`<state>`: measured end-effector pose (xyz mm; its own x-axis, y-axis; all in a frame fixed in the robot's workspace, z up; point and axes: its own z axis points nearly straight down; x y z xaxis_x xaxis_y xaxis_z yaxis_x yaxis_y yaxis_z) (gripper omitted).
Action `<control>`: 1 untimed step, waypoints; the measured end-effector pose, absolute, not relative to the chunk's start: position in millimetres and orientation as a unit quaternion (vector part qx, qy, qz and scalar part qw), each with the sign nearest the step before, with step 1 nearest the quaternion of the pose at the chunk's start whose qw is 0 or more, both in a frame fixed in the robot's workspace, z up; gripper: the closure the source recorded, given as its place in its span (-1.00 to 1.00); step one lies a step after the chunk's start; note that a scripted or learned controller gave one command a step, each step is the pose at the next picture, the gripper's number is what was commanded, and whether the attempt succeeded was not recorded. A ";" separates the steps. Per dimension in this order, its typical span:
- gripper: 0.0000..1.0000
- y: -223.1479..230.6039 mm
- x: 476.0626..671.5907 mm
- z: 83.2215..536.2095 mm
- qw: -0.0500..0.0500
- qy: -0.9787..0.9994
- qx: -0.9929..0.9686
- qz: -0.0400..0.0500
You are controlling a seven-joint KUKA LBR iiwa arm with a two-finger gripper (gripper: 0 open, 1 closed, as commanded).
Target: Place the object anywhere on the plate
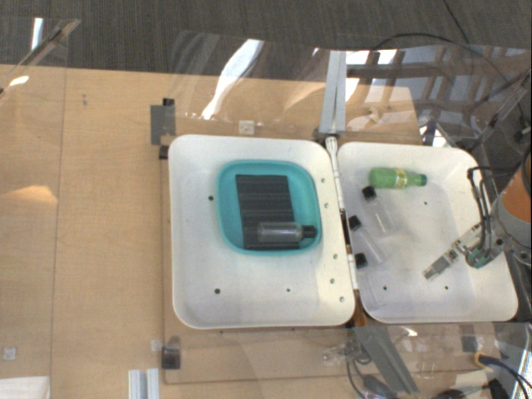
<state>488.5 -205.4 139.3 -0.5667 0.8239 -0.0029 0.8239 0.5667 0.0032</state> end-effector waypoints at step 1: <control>-1.00 -202.6 492.9 93.5 0.010 0.894 0.447 0.001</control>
<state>492.9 -202.6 93.5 -0.6002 0.7996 -0.0167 0.7996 0.6004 0.0113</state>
